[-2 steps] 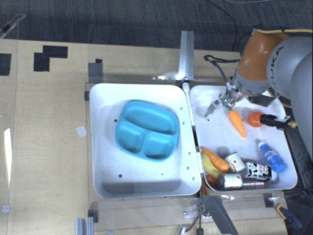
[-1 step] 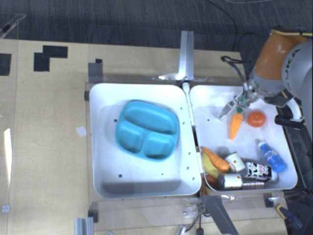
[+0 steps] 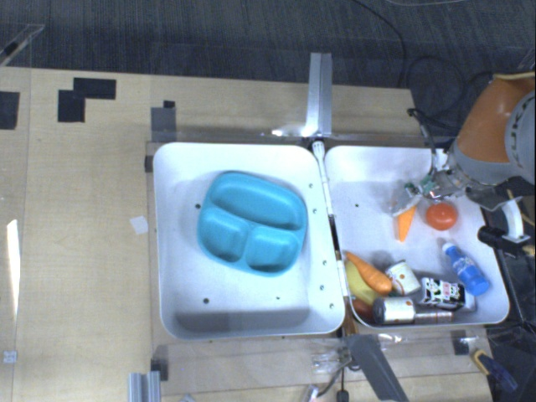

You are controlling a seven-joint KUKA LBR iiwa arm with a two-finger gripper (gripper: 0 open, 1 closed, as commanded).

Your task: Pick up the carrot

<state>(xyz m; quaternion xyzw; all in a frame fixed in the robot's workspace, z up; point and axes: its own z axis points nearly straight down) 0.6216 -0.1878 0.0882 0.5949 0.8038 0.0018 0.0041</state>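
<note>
Carrot (image 3: 405, 222) lies in the right bin (image 3: 365, 174), pointed end toward 6 o'clock, its green top toward 12 — just at 9 o'clock of a tomato (image 3: 441, 216). End effector (image 3: 434, 184) hovers at 1 o'clock of the carrot, near its leafy end; whether it is open or closed I cannot tell. Blue bottle (image 3: 466, 272) sits at 5 o'clock of the tomato. Left bin (image 3: 176, 249) carries a blue tray (image 3: 249, 222).
</note>
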